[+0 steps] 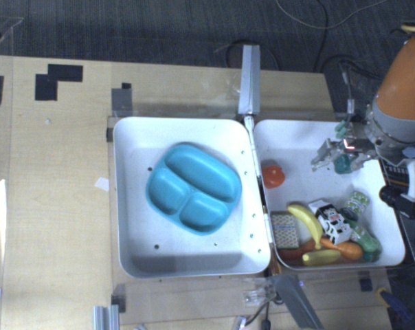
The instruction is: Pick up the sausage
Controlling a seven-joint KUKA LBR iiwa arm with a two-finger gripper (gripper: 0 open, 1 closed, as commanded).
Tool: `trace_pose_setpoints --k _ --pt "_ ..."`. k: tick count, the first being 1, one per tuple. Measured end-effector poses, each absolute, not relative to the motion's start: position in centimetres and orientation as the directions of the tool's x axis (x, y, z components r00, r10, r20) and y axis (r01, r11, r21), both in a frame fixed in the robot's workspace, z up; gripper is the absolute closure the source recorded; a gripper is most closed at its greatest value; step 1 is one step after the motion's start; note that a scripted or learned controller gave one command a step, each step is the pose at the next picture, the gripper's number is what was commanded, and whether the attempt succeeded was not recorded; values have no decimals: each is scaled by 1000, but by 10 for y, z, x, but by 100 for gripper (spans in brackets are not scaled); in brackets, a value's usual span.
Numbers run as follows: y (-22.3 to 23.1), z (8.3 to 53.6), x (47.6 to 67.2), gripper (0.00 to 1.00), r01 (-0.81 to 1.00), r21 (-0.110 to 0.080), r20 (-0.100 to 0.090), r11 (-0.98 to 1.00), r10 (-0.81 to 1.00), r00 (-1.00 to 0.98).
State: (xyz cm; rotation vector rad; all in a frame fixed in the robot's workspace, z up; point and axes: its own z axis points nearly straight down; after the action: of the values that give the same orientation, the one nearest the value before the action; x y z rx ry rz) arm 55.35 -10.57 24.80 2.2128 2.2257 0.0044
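Sausage (298, 255) — half hidden under banana (306, 221); gripper (337, 155) fingers blurred.

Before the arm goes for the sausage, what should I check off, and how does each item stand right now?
1. Sausage located: ok, at the right bin's near edge.
2. Sausage free of clutter: not ok, bananas and carrot crowd it.
3. Gripper over sausage: not ok, it sits over the bin's far side.
4. Gripper free of any item: cannot tell.
5. Finger opening: cannot tell.
6. Path toward the sausage: ok, though a tomato lies left of it.
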Motion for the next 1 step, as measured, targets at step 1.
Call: trace_pose_setpoints --k 1 --pt "-32 184 559 0 984 0 1 -180 984 180"
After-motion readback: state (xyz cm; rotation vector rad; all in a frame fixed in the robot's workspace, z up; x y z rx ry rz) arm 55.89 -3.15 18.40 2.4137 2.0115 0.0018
